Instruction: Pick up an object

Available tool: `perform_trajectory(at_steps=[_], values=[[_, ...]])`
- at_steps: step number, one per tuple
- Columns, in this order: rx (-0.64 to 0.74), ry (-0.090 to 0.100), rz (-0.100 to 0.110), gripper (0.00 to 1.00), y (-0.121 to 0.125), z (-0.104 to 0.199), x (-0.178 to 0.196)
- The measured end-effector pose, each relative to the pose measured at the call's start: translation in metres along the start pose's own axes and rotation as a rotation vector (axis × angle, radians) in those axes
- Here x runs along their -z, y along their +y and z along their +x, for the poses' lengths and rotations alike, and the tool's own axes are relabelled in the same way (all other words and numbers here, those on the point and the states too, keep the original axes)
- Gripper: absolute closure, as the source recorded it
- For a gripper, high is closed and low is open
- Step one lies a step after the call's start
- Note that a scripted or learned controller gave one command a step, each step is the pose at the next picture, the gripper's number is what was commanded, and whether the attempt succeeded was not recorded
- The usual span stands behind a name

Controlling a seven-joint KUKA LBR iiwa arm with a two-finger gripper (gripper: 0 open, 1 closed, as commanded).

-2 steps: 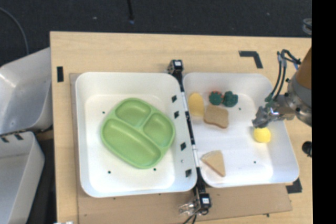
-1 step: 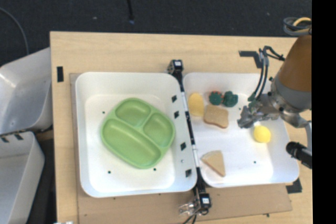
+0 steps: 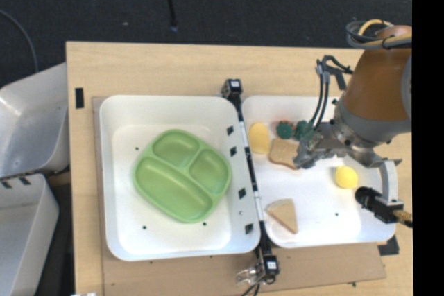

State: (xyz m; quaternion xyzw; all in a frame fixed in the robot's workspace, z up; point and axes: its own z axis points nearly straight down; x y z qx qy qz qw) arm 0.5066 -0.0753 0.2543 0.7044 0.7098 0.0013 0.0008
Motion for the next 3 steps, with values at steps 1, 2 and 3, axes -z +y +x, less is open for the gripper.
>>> perform_trajectory(at_steps=[1, 2, 3], values=[[0.001, 0.001, 0.001, 1.0, 0.009, 0.057, 0.0], [-0.001, -0.001, 0.002, 1.0, 0.015, 0.106, -0.007], [-0.001, 0.0, 0.005, 1.0, 0.011, 0.148, -0.011]])
